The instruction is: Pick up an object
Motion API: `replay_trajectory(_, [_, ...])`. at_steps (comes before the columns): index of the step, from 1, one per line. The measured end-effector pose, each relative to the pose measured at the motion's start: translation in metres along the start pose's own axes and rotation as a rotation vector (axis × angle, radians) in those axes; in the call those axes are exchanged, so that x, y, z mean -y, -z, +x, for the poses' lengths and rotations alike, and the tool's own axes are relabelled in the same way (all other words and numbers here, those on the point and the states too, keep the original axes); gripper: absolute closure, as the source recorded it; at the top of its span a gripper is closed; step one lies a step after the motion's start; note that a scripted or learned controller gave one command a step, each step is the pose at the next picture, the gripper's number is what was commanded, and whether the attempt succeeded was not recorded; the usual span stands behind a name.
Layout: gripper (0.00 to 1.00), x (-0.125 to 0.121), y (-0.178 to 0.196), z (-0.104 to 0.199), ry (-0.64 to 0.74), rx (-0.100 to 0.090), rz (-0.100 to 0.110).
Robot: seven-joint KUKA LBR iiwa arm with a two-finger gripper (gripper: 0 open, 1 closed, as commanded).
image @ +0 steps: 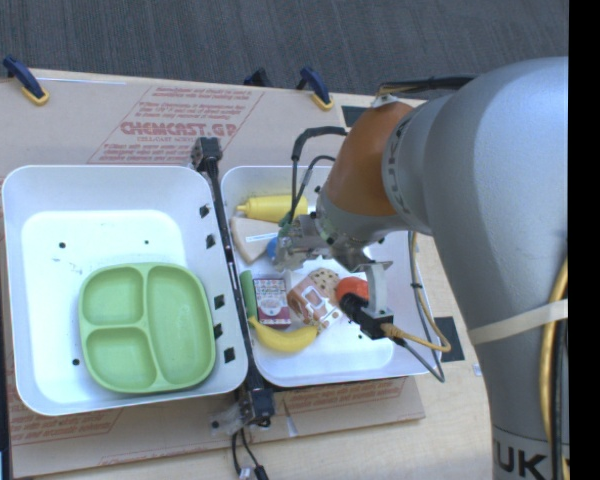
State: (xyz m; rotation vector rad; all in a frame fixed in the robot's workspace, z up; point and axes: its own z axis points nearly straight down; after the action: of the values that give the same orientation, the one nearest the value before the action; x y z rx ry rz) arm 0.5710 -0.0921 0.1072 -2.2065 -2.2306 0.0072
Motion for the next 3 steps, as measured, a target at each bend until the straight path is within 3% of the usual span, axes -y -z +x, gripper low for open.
replay_trajectory(1, [1.0, 0.073, 0.085, 0.003, -0.008, -0.001, -0.004])
replay_trajectory(2, [1.0, 0.021, 0.076, -0.042, -0.008, -0.001, -0.004])
replay_trajectory(3, [1.0, -0.02, 0.086, -0.057, -0.004, -0.001, -0.006])
